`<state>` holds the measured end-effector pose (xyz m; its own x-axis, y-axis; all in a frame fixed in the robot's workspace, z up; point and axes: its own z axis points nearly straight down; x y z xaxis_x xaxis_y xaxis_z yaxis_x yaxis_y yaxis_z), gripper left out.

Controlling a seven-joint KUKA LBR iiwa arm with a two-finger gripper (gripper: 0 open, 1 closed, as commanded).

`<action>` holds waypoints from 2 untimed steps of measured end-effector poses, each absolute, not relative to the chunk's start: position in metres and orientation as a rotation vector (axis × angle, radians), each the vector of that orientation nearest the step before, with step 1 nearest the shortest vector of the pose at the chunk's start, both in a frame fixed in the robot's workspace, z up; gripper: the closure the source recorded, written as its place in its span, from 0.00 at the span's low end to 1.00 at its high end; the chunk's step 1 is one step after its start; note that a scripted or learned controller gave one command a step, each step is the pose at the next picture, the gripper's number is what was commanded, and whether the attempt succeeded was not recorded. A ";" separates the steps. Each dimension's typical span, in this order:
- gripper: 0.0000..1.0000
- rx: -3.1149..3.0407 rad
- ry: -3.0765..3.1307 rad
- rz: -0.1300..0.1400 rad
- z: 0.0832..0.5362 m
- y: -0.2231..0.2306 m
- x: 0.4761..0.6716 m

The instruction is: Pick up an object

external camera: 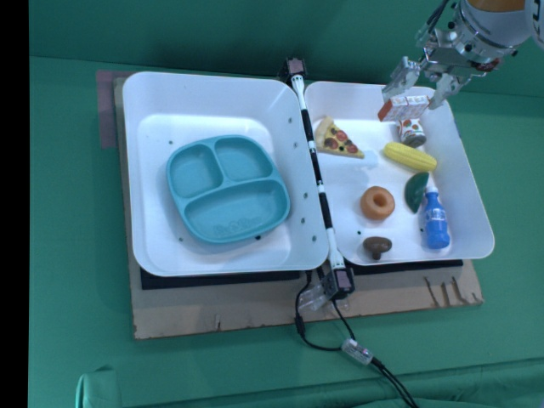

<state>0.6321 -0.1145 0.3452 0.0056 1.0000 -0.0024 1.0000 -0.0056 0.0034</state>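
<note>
Gripper [422, 82] hangs spread above what looks like a carton [405, 105]

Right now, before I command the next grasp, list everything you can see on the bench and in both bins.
Bins: 2, white, side by side on the bench.
Divided plate: 1, teal, left bin.
Pizza slice: 1, yellow with red spots, right bin near the divider.
Small carton: 1, white and red, far end of right bin, below the gripper.
Can: 1, red and white, just nearer than the carton.
Corn: 1, yellow.
Leaf-shaped item: 1, dark green.
Donut: 1, orange.
Bottle: 1, blue.
Mushroom: 1, brown, near edge.
Cable: 1, black, front of bench.
Gripper: 1, fingers spread, above the carton.
</note>
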 end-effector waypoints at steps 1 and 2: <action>0.00 2.220 2.206 0.006 0.213 -0.129 0.668; 0.00 2.222 2.214 -0.032 0.194 -0.105 0.701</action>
